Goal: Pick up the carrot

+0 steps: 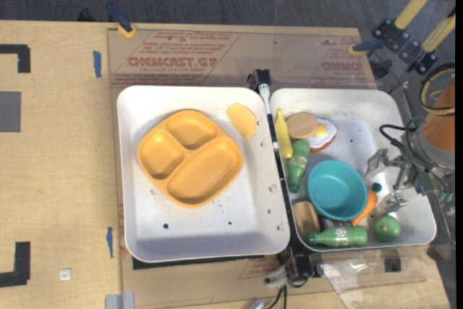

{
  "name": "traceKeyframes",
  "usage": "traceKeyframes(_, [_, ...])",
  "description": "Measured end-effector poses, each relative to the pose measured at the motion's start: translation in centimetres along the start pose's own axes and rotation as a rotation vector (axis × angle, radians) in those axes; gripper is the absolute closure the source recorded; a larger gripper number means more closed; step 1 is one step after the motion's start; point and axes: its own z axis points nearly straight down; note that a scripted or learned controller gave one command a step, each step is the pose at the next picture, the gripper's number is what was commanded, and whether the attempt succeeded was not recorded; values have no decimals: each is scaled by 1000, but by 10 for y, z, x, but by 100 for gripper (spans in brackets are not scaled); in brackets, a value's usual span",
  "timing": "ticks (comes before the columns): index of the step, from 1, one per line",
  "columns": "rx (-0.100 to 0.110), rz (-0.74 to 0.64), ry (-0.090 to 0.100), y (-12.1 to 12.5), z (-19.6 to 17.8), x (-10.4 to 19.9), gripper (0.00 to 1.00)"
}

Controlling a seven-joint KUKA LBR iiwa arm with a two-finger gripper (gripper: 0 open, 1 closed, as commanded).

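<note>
Camera view, nearest row of the right bin [416,123]: a green bottle [337,236] lies on its side along the front wall, with a green round fruit [387,228] just to its right. Beside these, a tan block [306,214] rests against the teal bowl [336,189]. The carrot [368,205] lies at the bowl's right rim, partly hidden by it, orange end visible. The gripper [394,188] stands just right of the carrot; whether its fingers are apart or together cannot be told. Farther back lie a green item [297,165], a yellow banana [283,135] and a fried egg [322,135]. The left bin [137,213] holds an orange divided plate [190,155] and a yellow slice [242,119].
</note>
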Motion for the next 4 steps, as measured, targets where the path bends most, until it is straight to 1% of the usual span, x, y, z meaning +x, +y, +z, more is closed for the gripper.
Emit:
traceKeyframes(1, [7, 143, -6, 49, -1, 21, 0])
traceKeyframes(2, [11, 142, -18, 48, -14, 17, 100])
traceKeyframes(3, [4, -466, -14, 23, -3, 29, 100])
traceKeyframes(4, [3, -464, -7, 22, -1, 32, 0])
